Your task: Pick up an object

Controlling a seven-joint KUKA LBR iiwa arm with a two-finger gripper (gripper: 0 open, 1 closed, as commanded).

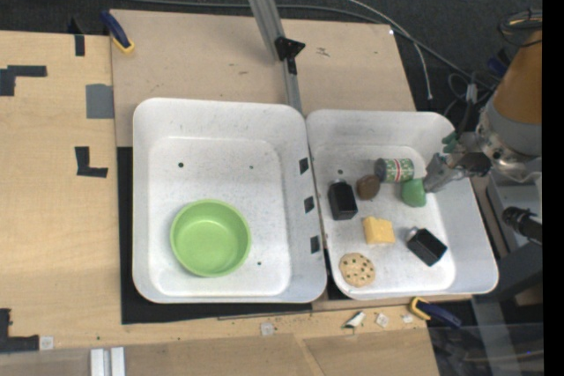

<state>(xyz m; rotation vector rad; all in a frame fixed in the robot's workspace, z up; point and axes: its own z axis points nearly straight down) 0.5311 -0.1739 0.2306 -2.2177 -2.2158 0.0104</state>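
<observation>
The right bin (467, 224) holds several small objects. A green and white can (394, 169) lies on its side, with a brown lump (367, 186) and a black block (342, 200) to its left. A small green piece (412, 193) sits just right of the can. Nearer the front lie a yellow wedge (379, 231), a round cookie (357, 269) and a second black block (426, 246). My gripper (438, 174) reaches in from the right, low over the bin, right beside the green piece and the can's right end.
The left bin (211, 123) holds a green bowl (210, 238) at its front. A slanted metal pole (264, 4) comes down to the bins' shared back edge. The bins' raised rims meet in the middle (308, 198).
</observation>
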